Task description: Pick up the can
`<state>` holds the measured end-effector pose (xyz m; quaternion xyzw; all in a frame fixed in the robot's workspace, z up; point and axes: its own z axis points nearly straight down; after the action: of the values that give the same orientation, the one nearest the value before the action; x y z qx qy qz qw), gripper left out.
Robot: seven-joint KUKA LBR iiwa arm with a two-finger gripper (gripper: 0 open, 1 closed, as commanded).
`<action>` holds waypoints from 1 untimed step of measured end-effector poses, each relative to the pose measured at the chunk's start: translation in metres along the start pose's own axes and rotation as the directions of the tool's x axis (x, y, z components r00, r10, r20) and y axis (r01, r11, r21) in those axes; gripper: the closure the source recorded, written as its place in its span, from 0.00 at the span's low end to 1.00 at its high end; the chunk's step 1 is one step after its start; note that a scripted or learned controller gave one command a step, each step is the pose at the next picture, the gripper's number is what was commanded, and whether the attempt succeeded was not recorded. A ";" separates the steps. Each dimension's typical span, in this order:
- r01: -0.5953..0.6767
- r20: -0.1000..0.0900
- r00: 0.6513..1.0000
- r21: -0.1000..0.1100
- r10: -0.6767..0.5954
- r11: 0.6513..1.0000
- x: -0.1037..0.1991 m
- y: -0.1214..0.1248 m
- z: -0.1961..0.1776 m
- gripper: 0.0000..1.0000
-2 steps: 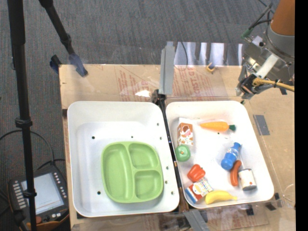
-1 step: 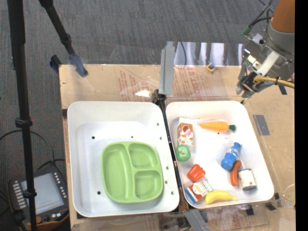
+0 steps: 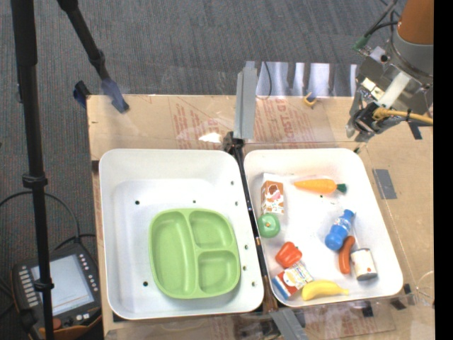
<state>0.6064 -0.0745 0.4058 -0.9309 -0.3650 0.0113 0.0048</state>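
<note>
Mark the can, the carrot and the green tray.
can (image 3: 364, 264), camera view, its white side
carrot (image 3: 316, 185), camera view, mid-body
green tray (image 3: 170, 249), camera view, large left compartment

Can (image 3: 364, 264): small cylinder, white body with a red-orange patch on its side and a grey metal end. Lies in the right bin (image 3: 382, 211), in the near right corner, close to the right wall. Appears tipped on its side, though the pose is hard to judge. Touches the red sausage (image 3: 345, 255) at its left; banana (image 3: 323, 289) lies near, toward the front.
</note>
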 end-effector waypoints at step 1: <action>0.010 0.005 1.000 0.005 -0.010 1.000 0.003 -0.002 -0.007 1.00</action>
<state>0.6075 -0.0707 0.4125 -0.9290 -0.3697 0.0145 0.0063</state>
